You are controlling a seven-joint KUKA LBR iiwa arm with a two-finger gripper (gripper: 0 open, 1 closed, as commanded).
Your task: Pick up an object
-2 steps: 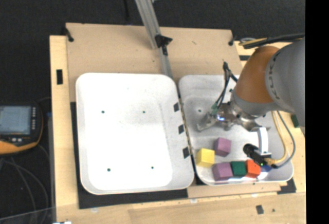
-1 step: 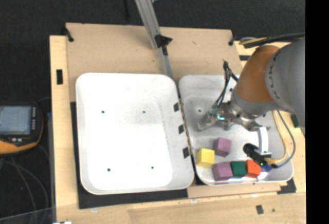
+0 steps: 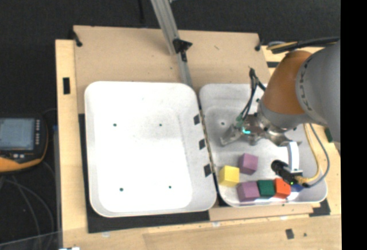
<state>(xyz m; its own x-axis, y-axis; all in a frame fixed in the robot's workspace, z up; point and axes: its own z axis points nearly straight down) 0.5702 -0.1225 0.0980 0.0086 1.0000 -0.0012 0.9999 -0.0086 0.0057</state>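
hand above right bin (blocks nearby)

A slanted metal pole crosses the wooden bench; a small screen device sits off its left edge.

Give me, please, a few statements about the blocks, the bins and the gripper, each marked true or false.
1. All the blocks lie in the right bin. True.
2. The yellow block lies in the left bin. False: it lies in the right bin.
3. The green block sits between a purple block and the orange block. True.
4. The gripper holds the orange block. False: that block lies in the bin, apart from the gripper.
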